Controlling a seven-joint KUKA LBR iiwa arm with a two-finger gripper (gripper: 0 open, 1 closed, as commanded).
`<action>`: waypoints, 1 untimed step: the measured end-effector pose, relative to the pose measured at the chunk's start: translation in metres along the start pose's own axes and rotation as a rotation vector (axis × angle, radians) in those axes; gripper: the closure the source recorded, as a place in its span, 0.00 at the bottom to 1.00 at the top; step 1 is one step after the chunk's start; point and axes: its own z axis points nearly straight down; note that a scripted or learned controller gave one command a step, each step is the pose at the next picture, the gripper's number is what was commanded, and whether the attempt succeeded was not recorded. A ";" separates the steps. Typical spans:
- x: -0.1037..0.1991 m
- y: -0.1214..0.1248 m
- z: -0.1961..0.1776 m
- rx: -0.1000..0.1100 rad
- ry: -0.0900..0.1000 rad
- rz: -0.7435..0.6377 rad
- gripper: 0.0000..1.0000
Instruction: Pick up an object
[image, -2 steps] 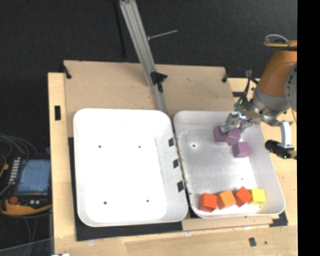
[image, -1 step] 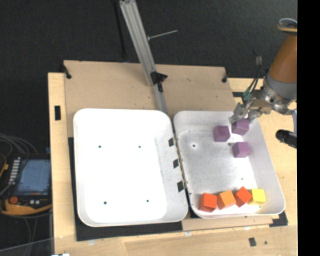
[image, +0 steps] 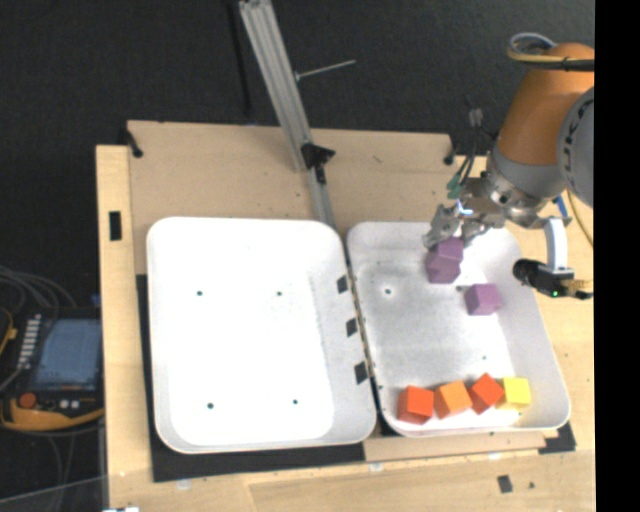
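Pincer (image: 452, 228): positioned over the far part of the right bin (image: 530, 335), directly above a purple cube (image: 444, 260). The metal fingers (image: 438, 232) reach the cube's upper edge, and the cube sits tilted beneath them. The fingers appear closed onto the top of this cube, gripping it high rather than at mid-body; whether it is clear of the bin floor cannot be determined from this angle.

Task object: the purple cube at the pincer, in the far half of the right bin, near the bin's middle line.

Nearby: a second purple cube (image: 484, 298) lies on the bin floor just beside and nearer the camera, apart from the first. Along the near wall of the right bin stands a row of an orange-red cube (image: 416, 403), an orange cube (image: 453, 398), a red cube (image: 487, 391) and a yellow cube (image: 517, 390), touching or nearly so. The left bin (image: 160, 330) adjoins on the tabletop (image: 390, 158).

Risk assessment: the hold looks shallow and off-square. On lifting, the cube may pivot and slip out, since the contact is near its top edge. A dropped cube could strike the second purple cube and displace it.
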 end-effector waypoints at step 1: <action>0.057 -0.004 -0.002 0.001 0.001 0.000 1.00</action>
